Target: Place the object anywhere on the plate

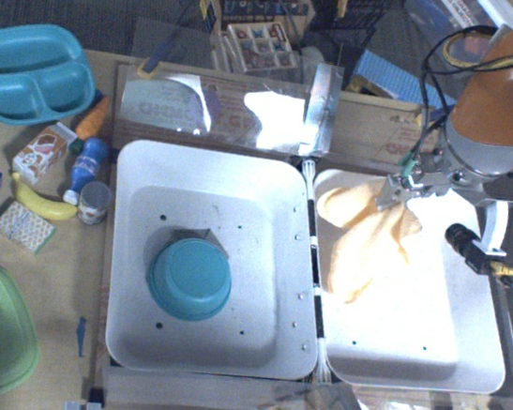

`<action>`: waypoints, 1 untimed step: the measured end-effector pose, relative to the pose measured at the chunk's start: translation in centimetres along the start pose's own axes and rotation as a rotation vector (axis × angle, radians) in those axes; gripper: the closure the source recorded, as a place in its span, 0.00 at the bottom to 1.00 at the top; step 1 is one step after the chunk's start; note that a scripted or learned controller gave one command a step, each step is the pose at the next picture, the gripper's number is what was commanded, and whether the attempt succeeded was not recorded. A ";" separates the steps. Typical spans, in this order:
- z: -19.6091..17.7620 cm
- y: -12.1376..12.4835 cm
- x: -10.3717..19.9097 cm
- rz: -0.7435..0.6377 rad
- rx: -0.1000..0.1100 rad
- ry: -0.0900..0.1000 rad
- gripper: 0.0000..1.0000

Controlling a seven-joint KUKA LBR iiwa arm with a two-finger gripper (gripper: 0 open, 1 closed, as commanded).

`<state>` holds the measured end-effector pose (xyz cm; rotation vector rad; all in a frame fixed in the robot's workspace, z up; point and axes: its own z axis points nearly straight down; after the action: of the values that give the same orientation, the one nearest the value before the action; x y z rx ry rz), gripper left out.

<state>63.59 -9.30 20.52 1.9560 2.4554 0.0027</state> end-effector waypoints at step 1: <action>1.0 -7.4 6.6 -0.033 0.004 0.001 1.00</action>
<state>54.87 -4.48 19.50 1.9169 2.4902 -0.0003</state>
